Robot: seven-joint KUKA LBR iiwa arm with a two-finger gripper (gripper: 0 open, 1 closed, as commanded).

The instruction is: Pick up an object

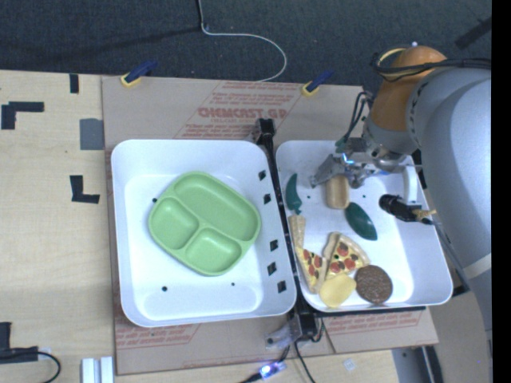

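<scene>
1. The gripper [338, 183] is seen low over the right bin [427, 270], at its upper part, with a tan, bread-like piece [337, 192] just beneath it.
2. How far the gripper is open, and whether the tan piece is gripped, cannot be told; a lift is not shown.
3. Other toy food lies untouched nearby: a dark green pod [362, 221], pizza slices [343, 255] and a brown cookie [373, 284].
4. The green plate [205, 223] rests in the left bin [132, 214].
5. The pick is judged not yet confirmed.

Pale green divided plate [205, 222] in a white bin [128, 214]; dark green pods [361, 221], red-dotted yellow pizza slices [343, 255], brown cookie [373, 283], tan block [337, 191]; orange wrist band [395, 106].
</scene>
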